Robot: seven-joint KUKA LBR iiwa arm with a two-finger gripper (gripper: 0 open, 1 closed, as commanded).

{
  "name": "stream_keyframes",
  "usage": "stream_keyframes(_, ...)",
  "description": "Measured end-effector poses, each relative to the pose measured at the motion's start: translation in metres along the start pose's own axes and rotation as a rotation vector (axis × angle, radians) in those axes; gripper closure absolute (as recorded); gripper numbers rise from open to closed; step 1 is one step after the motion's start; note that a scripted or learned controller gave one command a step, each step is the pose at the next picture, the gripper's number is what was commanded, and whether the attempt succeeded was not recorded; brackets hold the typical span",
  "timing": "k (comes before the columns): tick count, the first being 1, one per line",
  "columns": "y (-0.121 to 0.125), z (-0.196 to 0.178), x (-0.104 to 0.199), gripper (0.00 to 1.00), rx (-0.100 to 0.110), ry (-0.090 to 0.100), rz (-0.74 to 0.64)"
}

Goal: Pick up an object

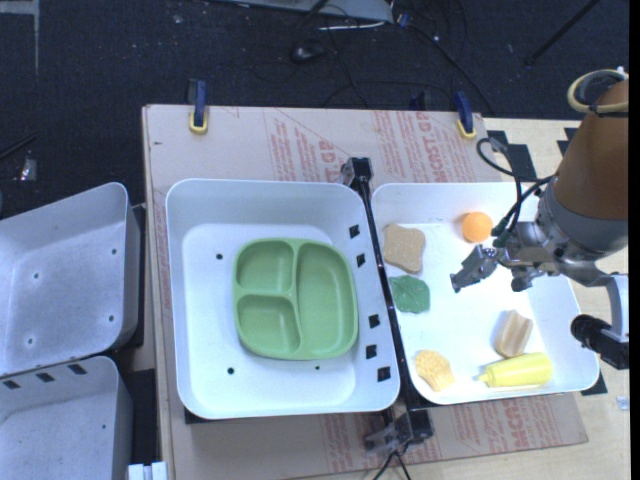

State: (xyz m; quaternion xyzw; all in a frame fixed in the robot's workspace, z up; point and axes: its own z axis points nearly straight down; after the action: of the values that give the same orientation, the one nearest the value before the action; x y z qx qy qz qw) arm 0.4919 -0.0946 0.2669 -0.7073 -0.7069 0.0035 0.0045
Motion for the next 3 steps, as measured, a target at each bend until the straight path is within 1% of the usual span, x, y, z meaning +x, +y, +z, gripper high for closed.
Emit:
stream_keyframes(1,0.002,-0.005,0.0,0.0,-0.011,-0.001,-0.002)
stream_keyframes(2,0.003,0.037,0.0,0.0,-0.008,-0.001,0.0)
stream_keyframes(3,-0.004,0.083,0.002,0.0,-0.008,-0.001,0.001)
